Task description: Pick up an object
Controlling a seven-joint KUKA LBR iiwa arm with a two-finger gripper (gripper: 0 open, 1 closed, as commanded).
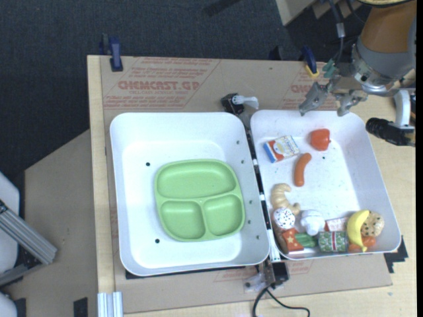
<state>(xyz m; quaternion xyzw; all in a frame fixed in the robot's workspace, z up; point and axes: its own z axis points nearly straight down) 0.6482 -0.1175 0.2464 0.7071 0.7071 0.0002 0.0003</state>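
The grey two-finger gripper (327,102) hangs above the far rim of the right-hand shallow white bin (380,177), at the end of the grey arm with the orange band (390,18) that enters from the upper right. Its two fingers stand spread apart with nothing between them; one fingertip (308,107) points down toward the bin's far left corner, the other sits nearer the bin's far edge middle.

All loose objects lie in that right-hand bin. Taking the small red tomato-shaped toy (320,139) as the landmark: it rests just below the gripper, near the bin's far wall, untouched. To its left lies a small white carton with blue and red print (281,148). Below and left of the tomato, an orange-red sausage-shaped toy (301,168) lies at a slant on the bin floor, apart from both.

Well below the tomato, a cluster crowds the bin's near edge. It includes a pale tan croissant-shaped toy (281,193), a white speckled ball (285,218), a white rounded piece (311,222), a green can lying on its side (332,242), a yellow banana-shaped toy (357,225) and a brown speckled cookie-shaped piece (373,226). These items touch or overlap; exact contacts cannot be resolved.

Far left of the tomato, the left-hand shallow white bin (132,177) holds a light green three-compartment plastic tray (198,199), lying flat at its centre.

Both bins sit on a brown cardboard-covered bench (165,84), clamped at its far edge by blue clips (114,50).
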